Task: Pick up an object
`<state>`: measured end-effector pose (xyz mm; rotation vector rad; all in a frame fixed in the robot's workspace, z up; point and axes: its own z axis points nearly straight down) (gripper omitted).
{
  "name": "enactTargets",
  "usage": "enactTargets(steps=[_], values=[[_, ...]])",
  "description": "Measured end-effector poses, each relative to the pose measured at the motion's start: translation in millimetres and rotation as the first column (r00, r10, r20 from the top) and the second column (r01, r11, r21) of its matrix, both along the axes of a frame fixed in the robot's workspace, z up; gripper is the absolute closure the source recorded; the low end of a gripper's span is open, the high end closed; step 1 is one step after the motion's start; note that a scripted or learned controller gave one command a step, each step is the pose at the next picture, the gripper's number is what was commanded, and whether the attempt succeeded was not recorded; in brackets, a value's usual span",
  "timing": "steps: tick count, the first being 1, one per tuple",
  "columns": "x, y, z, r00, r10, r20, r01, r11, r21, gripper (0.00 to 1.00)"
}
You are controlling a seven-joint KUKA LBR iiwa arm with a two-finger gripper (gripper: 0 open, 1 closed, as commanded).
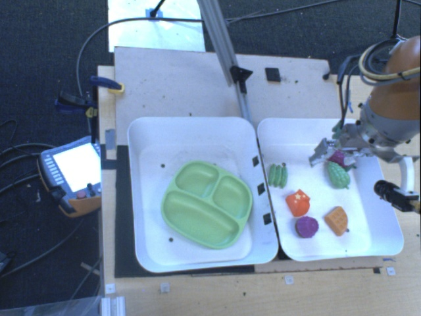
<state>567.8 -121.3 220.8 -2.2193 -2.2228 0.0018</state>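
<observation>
My gripper (337, 154) is low over the back of the right bin (388, 242), its fingers spread open. A small magenta thing (340, 157) shows between them; I cannot tell whether they touch it. A green knobbly toy (339, 175) lies just in front of the gripper. Farther forward lie a red-orange toy pepper (298, 203), a purple toy (306, 227) and an orange wedge (336, 220). A green pea pod (277, 175) lies near the bin's left wall.
The left bin (148, 176) holds a green divided plate (208, 204). A grey pole (220, 35) slants across the board behind the bins. A handheld controller (71, 175) lies off the bench at the left.
</observation>
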Motion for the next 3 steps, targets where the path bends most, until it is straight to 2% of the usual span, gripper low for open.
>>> enactTargets(steps=[2,3], values=[[3,0,-120,1.0,-0.001,0.0,0.001,1.0,0.0,0.0],[5,0,-107,1.0,0.0,0.004,0.0,1.0,0.0,1.0]])
